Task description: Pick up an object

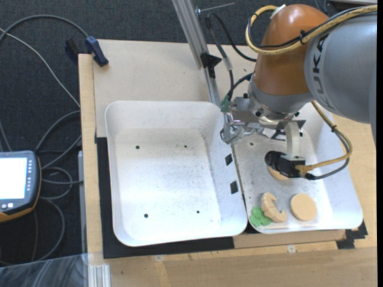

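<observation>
The left bin (161,178) adjoins the right bin (341,190). The gripper (230,134) hangs over their meeting rims; its state cannot be determined. A green piece (258,218), curved tan piece (272,208) and tan disc (303,207) lie along the right bin's near edge

Two shallow white bins stand side by side: the right bin (338,190) and the left bin (161,181), which touches its left wall. In the right bin lie four loose things, three tan and one green. One round tan disc (303,207) and one curved tan piece (272,207) are near its front edge, one green ridged piece (257,217) is in its front left corner, and one tan piece (276,173), partly hidden, is near its middle. Two small black tabs (228,159) sit along its left wall. One blue clamp (96,48) and one handheld screen unit (17,183) are well to its left.
</observation>
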`<state>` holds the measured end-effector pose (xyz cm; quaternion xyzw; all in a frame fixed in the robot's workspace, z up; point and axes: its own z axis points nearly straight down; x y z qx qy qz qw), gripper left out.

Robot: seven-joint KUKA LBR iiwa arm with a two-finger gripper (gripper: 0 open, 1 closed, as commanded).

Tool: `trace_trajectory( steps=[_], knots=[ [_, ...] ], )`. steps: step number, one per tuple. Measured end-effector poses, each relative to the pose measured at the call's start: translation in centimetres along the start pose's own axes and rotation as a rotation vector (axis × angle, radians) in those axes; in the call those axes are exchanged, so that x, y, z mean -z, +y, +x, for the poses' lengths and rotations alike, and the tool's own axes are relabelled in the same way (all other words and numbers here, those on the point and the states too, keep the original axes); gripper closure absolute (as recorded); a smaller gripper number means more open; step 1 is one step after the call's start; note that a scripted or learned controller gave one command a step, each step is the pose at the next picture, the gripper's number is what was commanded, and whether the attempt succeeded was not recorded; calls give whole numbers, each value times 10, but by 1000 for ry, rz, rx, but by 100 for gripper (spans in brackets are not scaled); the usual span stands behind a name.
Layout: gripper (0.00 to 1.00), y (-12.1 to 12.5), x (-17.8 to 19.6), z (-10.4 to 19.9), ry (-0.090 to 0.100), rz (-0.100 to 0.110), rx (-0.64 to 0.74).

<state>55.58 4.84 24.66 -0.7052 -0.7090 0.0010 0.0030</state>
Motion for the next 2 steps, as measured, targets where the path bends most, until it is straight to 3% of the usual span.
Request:
trace_trajectory(
  steps=[1, 2],
  knots=[
    [100, -9, -6, 42, 0, -1, 0],
    [0, -8, -6, 40, -1, -3, -5]
  ],
)
